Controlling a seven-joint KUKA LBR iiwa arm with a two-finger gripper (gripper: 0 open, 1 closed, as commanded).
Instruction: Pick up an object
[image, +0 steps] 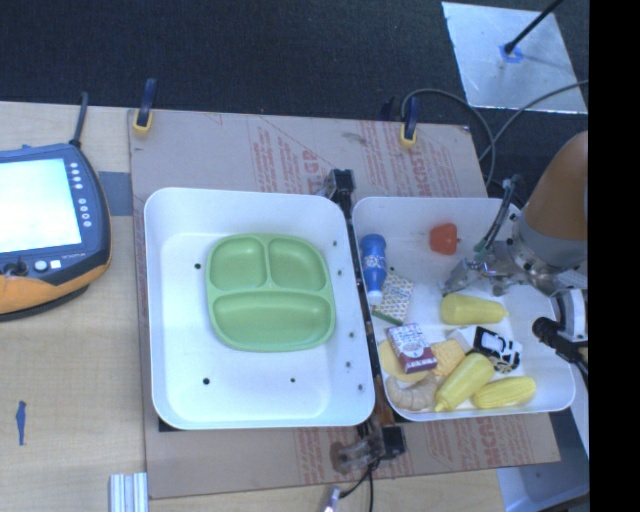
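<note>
The fingers (464, 274) stand apart with nothing between them. The gripper (487, 278) hangs low at the far right of the right bin (420, 212), just above a yellow corn-like piece (472, 308).

Left bin (165, 300): holds a green divided plate (270, 292).

Right bin: a cluster near the front, with two more yellow pieces (466, 380), a black-and-white item (497, 347) and a maroon packet (408, 347). A blue bottle (373, 262) lies against the left wall, and a small orange object (444, 238) sits apart toward the back.

Step in hand, as judged: approach. No grasp has been made. The nearest candidate is the corn-like piece. The next move calls for a short descent centred on it, then closing across its narrow width.

Writing: the red print on the cardboard underlay (290, 160) and the labels on the bottle and packet are too small to read.
</note>
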